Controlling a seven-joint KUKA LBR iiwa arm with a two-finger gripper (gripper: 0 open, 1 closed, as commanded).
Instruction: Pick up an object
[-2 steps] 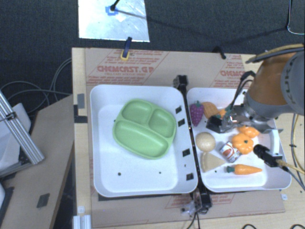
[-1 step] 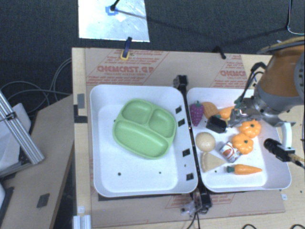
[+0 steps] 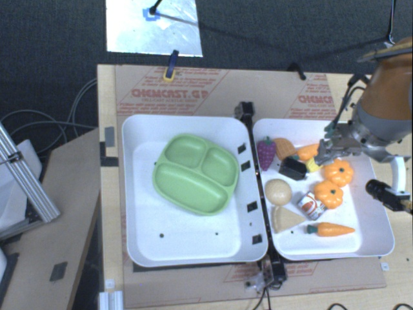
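The right bin (image 3: 385, 234) holds a group of toy foods: a purple grape bunch (image 3: 266, 152) near the divider, an orange piece (image 3: 284, 148) beside it, a black block (image 3: 293, 168) in the middle, a beige round item (image 3: 279, 191) below that, a pale wedge (image 3: 286, 219), a small red and white can (image 3: 310, 205), two little pumpkins (image 3: 337, 172) at the right side, and a carrot (image 3: 330, 230) lying near the front wall. The claw (image 3: 324, 150) hangs over the back part of this bin, just beside the upper pumpkin and an orange piece (image 3: 308, 152); I cannot tell how its parts stand, and nothing is seen held in it. The left bin (image 3: 139, 173) carries a green divided plate (image 3: 196, 173), tilted a little. Both bins rest on the cardboard-covered surface (image 3: 213, 92).
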